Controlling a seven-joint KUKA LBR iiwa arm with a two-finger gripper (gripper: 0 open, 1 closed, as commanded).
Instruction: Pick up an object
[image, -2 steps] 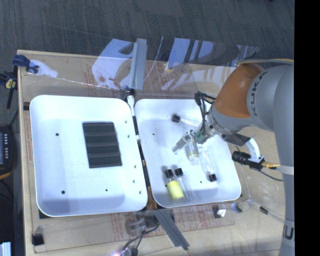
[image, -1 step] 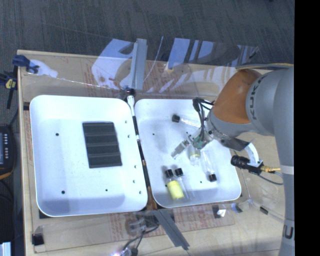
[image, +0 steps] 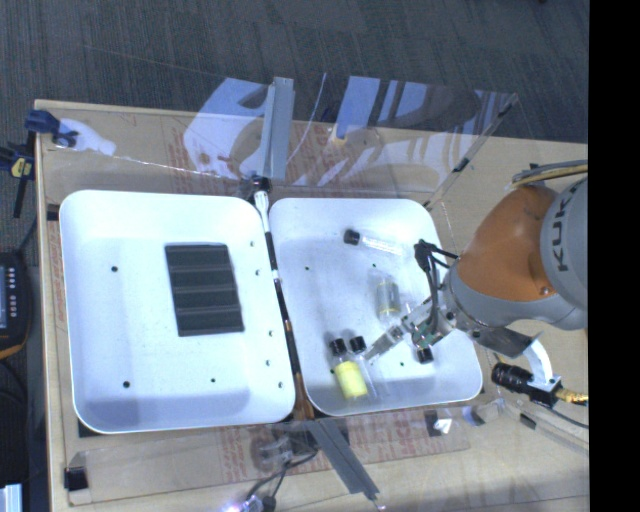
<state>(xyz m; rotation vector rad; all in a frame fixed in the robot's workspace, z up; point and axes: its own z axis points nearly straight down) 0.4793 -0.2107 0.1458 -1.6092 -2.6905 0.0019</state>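
From above, the pincer (image: 418, 333) sits low in the right bin (image: 300, 300), toward its near right corner, with the grey and orange arm (image: 510, 265) reaching in behind it. Whether it is released or clenched I cannot tell; the parts blur together there.

The likeliest target is the clear vial (image: 387, 298) just left of the pincer, lying flat with its long axis running roughly far-to-near, tilted a touch. Which end is its cap I cannot make out. A slim grey piece (image: 380, 346) lies slantwise just beside the pincer, pointing toward the yellow cylinder (image: 349, 379) and the two small black-capped bottles (image: 347, 345) near the front.

My worry is that the vial is round and smooth, so a squeeze slightly off its middle would likely roll it aside or squirt it out. The crowding also means the pincer might nudge a neighbour instead.

A second clear tube with a black cap (image: 372, 240) lies at the far side, running left to right, cap to the left. The left bin (image: 90, 300) holds a dark ribbed block (image: 204, 289).
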